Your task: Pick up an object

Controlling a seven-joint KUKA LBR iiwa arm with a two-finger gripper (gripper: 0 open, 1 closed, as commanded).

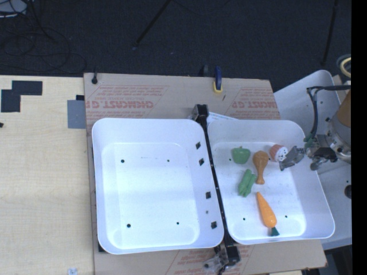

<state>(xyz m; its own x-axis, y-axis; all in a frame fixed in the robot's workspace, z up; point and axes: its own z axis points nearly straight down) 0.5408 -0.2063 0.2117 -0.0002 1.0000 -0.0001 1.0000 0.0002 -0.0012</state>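
The right bin (309, 211) holds several toys. A green pepper (241, 154) lies near its back. To the pepper's right are a brown drumstick (261, 165) and a small red and white piece (277, 152). A green pod (247, 183) sits in the middle and an orange carrot (266, 209) lies toward the front. My gripper (304, 160) hovers over the bin's right rim, just right of the red and white piece. Its fingers (291, 157) stand apart with nothing between them.
The left bin (109, 153) sits beside the right one, with a black divider strip (207, 176) between them. Both rest on a cardboard sheet (143, 99). A white surface (298, 99) lies at the right, under the arm.
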